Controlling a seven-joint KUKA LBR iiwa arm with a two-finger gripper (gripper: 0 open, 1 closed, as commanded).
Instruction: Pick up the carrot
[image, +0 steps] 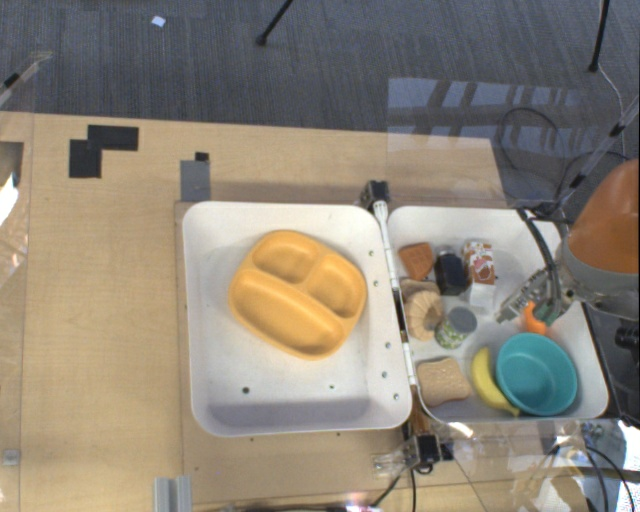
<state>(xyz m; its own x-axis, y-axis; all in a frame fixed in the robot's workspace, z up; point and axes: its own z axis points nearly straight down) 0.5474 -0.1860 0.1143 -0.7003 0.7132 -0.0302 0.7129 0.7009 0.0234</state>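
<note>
Gripper (528, 303) down at right bin's (505, 222) right edge – carrot (537, 322) touching; grasp unclear. Next: lift straight.

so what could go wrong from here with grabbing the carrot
1. The carrot lies right beside the teal bowl, so the end effector could bump the bowl's rim.
2. Little of the carrot shows under the end effector, so the grasp may slip off.
3. The banana and small can are close enough to get nudged.
</note>
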